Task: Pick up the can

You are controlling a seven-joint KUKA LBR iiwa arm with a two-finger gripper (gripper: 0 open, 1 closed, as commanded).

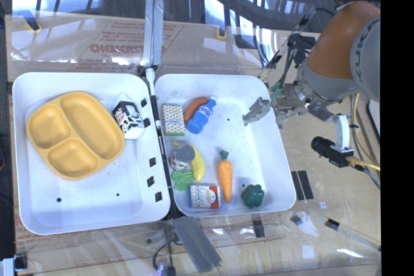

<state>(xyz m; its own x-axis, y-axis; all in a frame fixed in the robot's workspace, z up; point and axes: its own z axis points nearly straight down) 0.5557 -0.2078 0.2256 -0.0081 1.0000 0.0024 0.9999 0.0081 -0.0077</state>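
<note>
one can [204,196] lies on its side, long axis left-right; fingers' [256,110] state untellable.

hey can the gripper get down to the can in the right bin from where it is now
Probably yes. The gripper hangs over the right bin's open floor, and the can lies near the front wall, uncovered, though the carrot sits close beside it.

Tray [72,133]: yellow. Carton [129,118]: black-and-white patches. Bottle [200,116]: blue. Carrot [224,176]: orange, green top. Pepper [253,195]: green. Can [204,196]: red-and-white label, perhaps. Bins [39,216]: white.
</note>
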